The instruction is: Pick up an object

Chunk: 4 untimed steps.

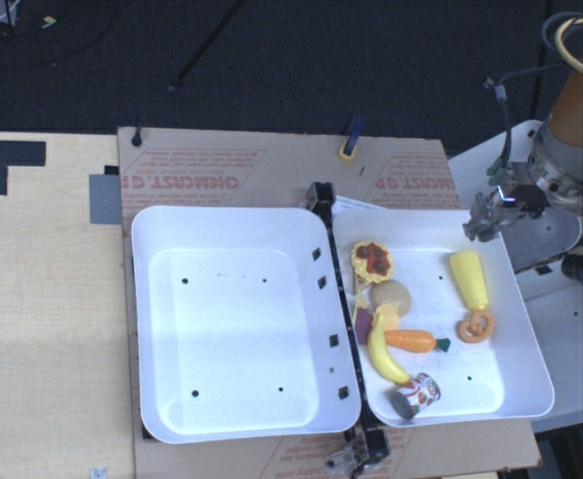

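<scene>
The gripper (483, 218) is held above the far right corner of the right bin (531, 392); its jaw state cannot be told. The corn cob (468, 278) lies just below it.

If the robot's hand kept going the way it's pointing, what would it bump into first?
Probably the far right rim of the right bin, or bare floor just inside it. The hand points down-left there; the yellow corn lies nearer. Depth is unclear.
</scene>
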Each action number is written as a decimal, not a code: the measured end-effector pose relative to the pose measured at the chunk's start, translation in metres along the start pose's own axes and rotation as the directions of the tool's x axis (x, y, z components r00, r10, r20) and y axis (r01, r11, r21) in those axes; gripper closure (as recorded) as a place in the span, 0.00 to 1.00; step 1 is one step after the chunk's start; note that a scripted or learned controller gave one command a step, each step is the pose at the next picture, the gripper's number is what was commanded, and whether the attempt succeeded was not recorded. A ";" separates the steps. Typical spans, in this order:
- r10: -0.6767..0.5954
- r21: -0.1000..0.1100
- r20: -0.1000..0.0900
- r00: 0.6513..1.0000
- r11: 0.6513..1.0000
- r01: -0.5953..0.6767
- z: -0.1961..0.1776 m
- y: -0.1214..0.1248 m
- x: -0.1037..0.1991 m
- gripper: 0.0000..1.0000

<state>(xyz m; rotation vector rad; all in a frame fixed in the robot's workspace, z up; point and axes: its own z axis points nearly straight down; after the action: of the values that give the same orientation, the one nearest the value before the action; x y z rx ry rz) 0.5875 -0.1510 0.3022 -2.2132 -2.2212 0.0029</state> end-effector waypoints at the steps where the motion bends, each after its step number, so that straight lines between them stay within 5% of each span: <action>1: 0.005 0.010 0.001 1.000 1.000 -0.005 0.166 0.017 -0.056 1.00; 2: 0.003 -0.003 0.001 1.000 1.000 -0.003 0.216 -0.004 -0.061 1.00; 3: 0.006 -0.002 0.002 1.000 1.000 -0.006 0.214 -0.092 -0.063 1.00; 4: 0.003 -0.005 0.003 1.000 1.000 -0.003 0.214 -0.058 -0.063 1.00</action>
<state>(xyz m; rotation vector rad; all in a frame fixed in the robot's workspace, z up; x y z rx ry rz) 0.5282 -0.2140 0.0881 -2.2202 -2.2222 0.0003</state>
